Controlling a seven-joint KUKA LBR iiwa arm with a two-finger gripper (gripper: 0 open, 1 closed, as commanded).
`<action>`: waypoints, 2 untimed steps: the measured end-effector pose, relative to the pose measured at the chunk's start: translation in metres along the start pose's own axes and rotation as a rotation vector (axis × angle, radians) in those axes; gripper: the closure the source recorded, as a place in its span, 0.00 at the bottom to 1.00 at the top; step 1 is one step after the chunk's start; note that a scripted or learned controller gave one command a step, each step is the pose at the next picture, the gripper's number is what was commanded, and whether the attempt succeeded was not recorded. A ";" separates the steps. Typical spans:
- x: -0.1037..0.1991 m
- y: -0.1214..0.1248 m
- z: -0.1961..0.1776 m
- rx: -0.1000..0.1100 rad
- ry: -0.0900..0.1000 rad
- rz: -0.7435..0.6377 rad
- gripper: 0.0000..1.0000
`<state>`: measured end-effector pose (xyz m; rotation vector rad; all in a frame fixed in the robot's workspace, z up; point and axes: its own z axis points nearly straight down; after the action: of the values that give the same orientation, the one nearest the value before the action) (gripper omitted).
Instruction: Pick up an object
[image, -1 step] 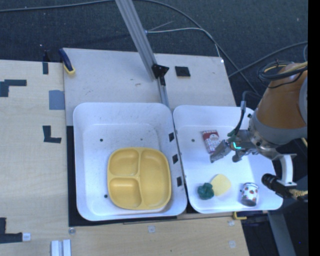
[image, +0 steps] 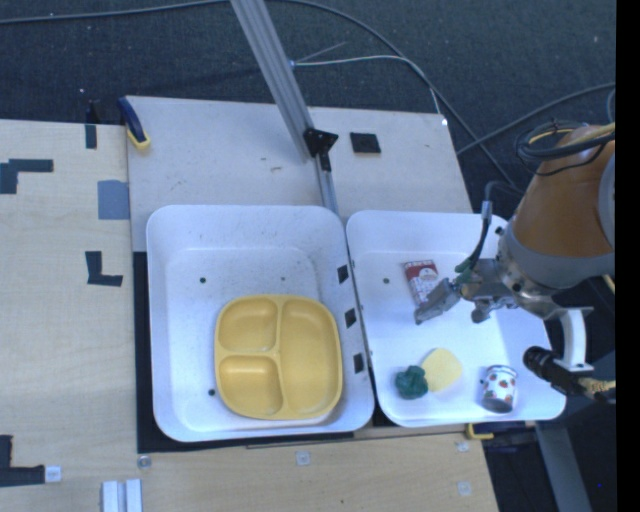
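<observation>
My gripper (image: 457, 308) hangs over the right bin (image: 385, 235), and its two fingers (image: 433, 304) stand apart, open, with nothing between them. The left finger sits just below and to the right of a small red and white packet (image: 420, 276) that lies flat on the bin floor. Nearer the front of the same bin lie a pale yellow chunk (image: 443, 368), a dark green lump (image: 411, 381) touching its left side, and a small silver and red object (image: 498, 388) at the front right corner.
A yellow divided plate (image: 280, 357) lies in the left bin (image: 170, 300). A metal pole (image: 285, 80) slants down to the gap between the bins. The arm's orange band (image: 565, 205) looms over the right bin's right edge.
</observation>
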<state>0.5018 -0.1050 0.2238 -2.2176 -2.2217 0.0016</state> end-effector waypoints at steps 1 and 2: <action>0.001 -0.002 0.064 0.007 0.000 0.001 0.00; 0.012 0.000 0.118 0.006 0.001 0.001 0.00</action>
<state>0.5016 -0.0928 0.1055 -2.2148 -2.2176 0.0079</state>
